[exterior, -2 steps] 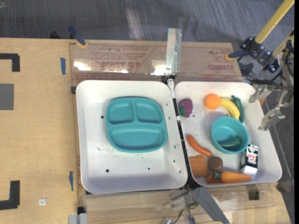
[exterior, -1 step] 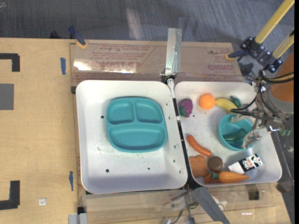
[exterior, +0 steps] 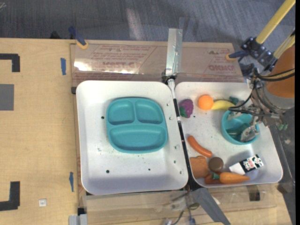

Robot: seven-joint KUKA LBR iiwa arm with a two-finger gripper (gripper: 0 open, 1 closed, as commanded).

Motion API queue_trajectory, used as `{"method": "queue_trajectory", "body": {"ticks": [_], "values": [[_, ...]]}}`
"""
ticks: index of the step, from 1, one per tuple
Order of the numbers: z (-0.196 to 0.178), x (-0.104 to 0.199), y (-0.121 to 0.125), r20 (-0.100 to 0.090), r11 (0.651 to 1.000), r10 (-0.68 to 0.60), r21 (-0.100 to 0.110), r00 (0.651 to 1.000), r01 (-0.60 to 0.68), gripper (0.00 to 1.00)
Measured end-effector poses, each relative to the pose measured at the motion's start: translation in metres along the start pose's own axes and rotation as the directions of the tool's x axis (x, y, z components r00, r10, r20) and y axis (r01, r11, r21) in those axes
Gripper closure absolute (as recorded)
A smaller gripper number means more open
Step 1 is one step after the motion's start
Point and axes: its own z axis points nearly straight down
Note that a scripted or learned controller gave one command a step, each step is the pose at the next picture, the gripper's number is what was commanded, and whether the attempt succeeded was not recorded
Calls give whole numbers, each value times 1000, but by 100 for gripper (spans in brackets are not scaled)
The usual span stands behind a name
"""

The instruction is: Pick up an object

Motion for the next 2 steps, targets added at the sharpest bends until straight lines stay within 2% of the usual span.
{"method": "queue_trajectory", "body": {"ticks": [1, 2], "values": [[-2, -3, 100, 4, 990, -138, -5, 990, 138, 0], [-3, 18, 128, 5, 1000, 15, 1, 1000, -15, 0]]}}
